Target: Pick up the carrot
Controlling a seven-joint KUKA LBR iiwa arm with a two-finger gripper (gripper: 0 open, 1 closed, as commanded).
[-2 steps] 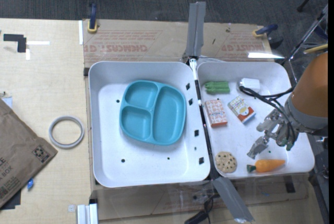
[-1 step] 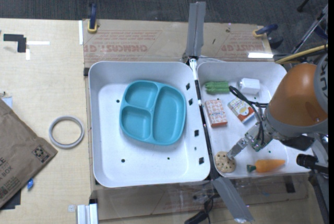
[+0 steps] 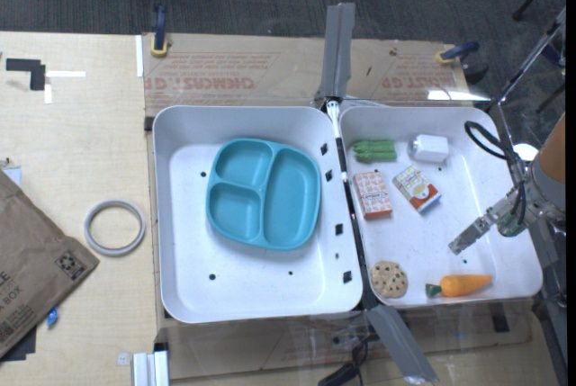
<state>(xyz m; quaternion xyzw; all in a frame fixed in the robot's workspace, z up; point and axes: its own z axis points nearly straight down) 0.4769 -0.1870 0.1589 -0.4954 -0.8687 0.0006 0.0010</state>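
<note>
On my feed I can read red lettering, upside down, on the cardboard behind the bins, something like "CHEMCAT"; the rest is too faint. The brown box far left of the hand shows "BOX". The small packets' print is too small to read. My hand hangs over the right bin, touching nothing that I can see; I cannot tell how it is set. The carrot lies just below the hand, near the bin's front wall. A cookie sits left of the carrot.
</note>
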